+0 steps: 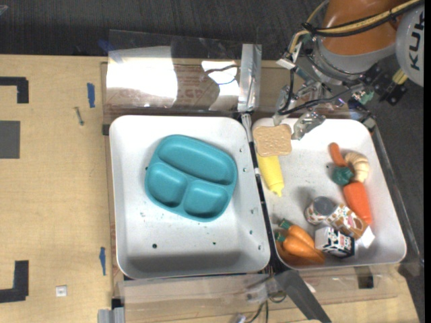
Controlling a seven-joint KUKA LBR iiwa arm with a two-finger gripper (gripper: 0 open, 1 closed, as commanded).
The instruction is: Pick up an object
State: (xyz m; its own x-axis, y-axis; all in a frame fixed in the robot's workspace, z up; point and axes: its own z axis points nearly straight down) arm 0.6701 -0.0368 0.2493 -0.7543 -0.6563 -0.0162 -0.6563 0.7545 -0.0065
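Below the gripper, grip unclear, lies a tan, speckled square cracker.

A tan bench top with black markings meets dark floor.

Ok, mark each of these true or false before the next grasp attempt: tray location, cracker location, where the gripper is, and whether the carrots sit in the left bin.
1. The teal divided tray lies in the left bin. True.
2. The tan cracker lies in the middle of the left bin. False: it sits at the right bin's top left corner, overlapping the yellow item.
3. The gripper is above the right bin's far edge. True.
4. The carrots lie in the left bin. False: one carrot and the others are in the right bin.
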